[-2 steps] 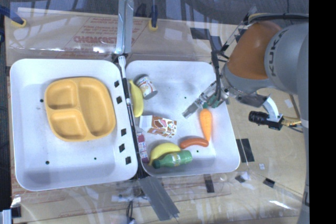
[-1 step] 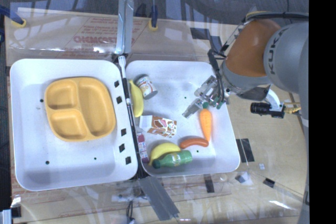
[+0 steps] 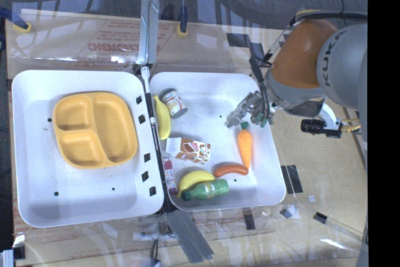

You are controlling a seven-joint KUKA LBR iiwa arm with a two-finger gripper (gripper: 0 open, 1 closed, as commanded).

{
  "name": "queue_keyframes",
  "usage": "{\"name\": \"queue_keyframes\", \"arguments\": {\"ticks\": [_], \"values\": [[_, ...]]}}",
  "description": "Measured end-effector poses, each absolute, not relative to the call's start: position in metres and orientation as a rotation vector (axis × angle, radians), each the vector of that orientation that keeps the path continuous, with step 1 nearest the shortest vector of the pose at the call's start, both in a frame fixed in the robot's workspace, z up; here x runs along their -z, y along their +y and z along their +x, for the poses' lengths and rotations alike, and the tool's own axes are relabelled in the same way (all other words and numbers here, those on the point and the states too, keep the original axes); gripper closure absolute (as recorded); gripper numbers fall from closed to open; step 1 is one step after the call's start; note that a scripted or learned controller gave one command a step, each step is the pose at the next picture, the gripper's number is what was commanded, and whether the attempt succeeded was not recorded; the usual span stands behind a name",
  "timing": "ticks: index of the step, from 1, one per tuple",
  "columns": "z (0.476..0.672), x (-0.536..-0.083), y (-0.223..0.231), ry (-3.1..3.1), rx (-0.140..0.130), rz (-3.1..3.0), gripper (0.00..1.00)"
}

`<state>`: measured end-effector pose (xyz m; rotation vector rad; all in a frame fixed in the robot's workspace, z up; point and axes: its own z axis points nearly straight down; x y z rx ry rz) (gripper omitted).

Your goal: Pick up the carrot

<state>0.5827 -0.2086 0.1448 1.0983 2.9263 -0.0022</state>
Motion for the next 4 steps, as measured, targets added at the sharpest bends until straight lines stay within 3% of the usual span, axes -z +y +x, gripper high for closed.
{"name": "queue_keyframes", "arguments": {"ticks": [1, 2, 3, 4], "values": [[0.583, -0.145, -0.209, 2.926, 0.002, 1.098, 0.00], [0.597, -0.187, -0.209, 3.037, 0.001, 0.788, 0.00], [0.596, -0.094, -0.208, 3.061, 0.001, 0.688, 0.00], [0.649, -0.150, -0.208, 3.130, 0.002, 0.186, 0.00]]}}
